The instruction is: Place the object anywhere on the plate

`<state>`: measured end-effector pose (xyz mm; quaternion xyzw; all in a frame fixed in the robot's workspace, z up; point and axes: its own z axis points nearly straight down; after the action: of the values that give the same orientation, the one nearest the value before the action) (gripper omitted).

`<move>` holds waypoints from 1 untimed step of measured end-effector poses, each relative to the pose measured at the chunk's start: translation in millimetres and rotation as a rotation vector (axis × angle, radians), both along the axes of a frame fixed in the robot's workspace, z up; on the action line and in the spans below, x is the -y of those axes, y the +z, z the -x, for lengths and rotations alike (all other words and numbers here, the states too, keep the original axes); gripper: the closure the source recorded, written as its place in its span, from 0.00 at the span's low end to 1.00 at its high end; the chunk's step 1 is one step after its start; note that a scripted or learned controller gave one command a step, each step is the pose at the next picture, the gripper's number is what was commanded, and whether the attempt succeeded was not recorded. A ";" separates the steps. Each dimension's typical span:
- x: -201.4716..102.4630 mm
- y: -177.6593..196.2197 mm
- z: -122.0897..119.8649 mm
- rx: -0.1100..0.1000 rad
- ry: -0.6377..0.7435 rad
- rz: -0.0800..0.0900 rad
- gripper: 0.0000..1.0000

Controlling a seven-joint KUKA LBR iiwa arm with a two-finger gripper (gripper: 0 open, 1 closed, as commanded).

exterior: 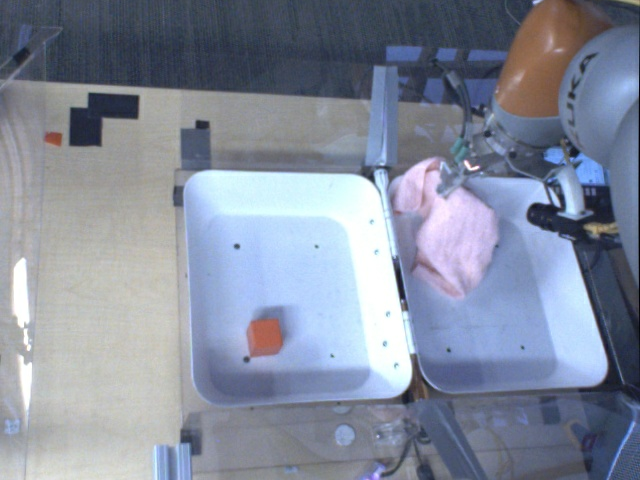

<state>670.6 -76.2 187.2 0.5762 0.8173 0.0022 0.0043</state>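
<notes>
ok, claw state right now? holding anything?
Claw: at the upper edge of the pink cloth in the right bin; open or shut cannot be told, nor whether it grips the cloth.

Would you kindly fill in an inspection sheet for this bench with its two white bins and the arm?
Surface: pale wooden bench bearing a left bin and a right bin.
Job's things: orange block on the left bin's floor; pink cloth bunched in the right bin, against the divider.
Clutter: black blocks and a small orange square on the bench, far left.
Claw: claw at the cloth's upper edge; grip cannot be told.
Cables: wires behind the arm.
Surroundings: dark floor.
</notes>
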 end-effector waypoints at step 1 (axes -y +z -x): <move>-1.8 39.9 -2.3 0.000 0.008 -0.001 1.00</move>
<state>672.9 -74.4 227.0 0.5730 0.8195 0.0026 0.0042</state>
